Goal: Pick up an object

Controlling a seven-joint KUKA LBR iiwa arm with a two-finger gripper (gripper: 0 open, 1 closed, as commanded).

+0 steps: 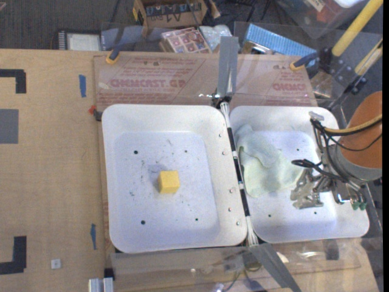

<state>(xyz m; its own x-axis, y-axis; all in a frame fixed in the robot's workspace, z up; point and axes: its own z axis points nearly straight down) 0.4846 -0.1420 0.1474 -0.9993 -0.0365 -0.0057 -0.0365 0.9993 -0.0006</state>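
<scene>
Cloth (262, 163), pale and crumpled, lies in the right bin (346, 230), bunched toward that bin's left wall at centre-right of the frame; I take it as the likeliest pick since the tool (309, 194) is right beside it. Second candidate: a small yellow block (169, 182) near the middle of the left bin (121, 126), well apart from the arm. Arm enters from the right edge of the frame, orange band (368, 126) visible at the wrist, cables looping over the bin's right rim. Tool sits low over the right bin floor, just right of the cloth's edge, metal parts close to or touching the fabric; I cannot resolve which. Tool state: cannot tell from this slant view, and nothing is seen gripped. My judgement: step in hand is the approach or descent onto the cloth, grasp not yet confirmed. Next move calls for closing on a raised fold and lifting straight up, then checking that fabric actually comes away from the bin floor. Risk I note: thin flat fabric may slip out, giving an empty lift.
</scene>
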